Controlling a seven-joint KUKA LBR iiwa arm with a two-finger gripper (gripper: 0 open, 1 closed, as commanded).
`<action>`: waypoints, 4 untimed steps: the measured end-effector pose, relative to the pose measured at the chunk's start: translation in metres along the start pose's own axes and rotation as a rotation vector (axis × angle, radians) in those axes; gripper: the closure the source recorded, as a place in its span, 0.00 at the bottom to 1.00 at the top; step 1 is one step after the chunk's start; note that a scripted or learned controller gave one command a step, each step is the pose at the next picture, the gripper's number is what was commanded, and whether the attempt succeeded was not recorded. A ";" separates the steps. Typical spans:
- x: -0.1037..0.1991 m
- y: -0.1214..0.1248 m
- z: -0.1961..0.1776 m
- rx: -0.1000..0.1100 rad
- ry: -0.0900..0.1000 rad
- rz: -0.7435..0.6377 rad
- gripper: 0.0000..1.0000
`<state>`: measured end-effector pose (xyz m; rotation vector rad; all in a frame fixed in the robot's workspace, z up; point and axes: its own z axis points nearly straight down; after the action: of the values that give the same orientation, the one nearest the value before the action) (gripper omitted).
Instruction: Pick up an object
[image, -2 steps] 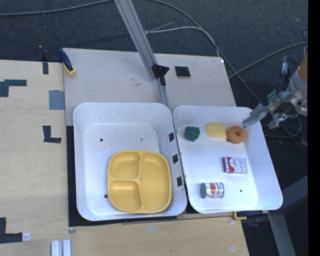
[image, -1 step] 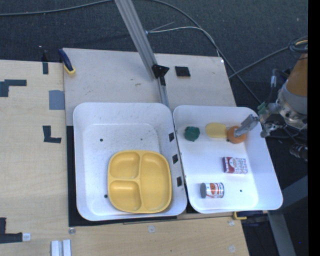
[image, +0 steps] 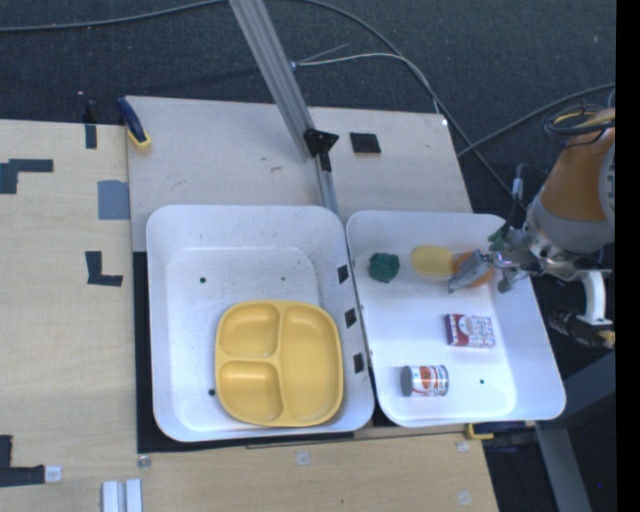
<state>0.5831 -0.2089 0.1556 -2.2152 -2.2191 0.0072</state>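
Note:
The right bin (image: 530, 395) holds several objects. A dark green lump (image: 384, 266) lies at its far left, and a yellow rounded fruit (image: 432, 261) sits just right of it. An orange piece (image: 468, 264) lies against the fruit's right side. A red and white box (image: 469, 330) rests in the middle. A small can (image: 426, 380) lies on its side near the front. My gripper (image: 472, 277) hangs low over the bin's far right part, right at the orange piece. The arm's orange band (image: 580, 180) rises behind it.
The left bin (image: 170, 300) carries a yellow divided plate (image: 280, 362) in its near half. A slanted metal post (image: 285, 85) with a black clamp stands behind the bins. Cables run across the dark floor at the back right.

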 end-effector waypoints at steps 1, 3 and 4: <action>-0.005 -0.009 0.060 0.000 0.000 0.001 0.00; -0.003 0.002 -0.014 -0.012 -0.003 0.000 1.00; -0.005 -0.004 -0.076 -0.013 -0.003 0.000 1.00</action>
<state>0.5800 -0.2137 0.2313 -2.2232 -2.2268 -0.0034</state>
